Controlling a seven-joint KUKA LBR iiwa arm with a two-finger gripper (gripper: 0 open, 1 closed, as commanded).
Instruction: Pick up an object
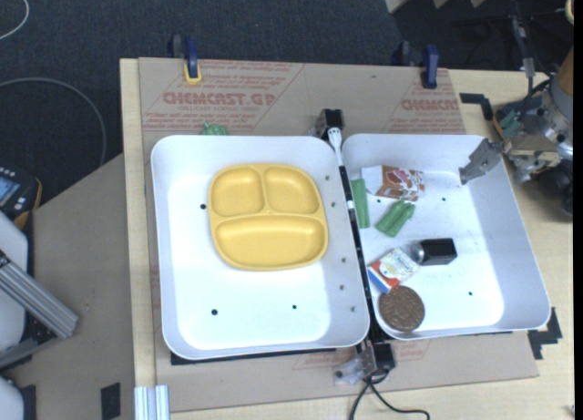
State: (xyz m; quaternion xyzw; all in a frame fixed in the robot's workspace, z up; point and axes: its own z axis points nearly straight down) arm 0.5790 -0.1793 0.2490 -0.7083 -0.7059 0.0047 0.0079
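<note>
Left of claw point(480, 161), apart: snack packet point(398, 181).

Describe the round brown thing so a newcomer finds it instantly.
Start at the right bin, the one without the yellow tray. Go to its near left corner, by the divider. The brown disc lies there, the only round item, just below a red-and-white packet.
</note>
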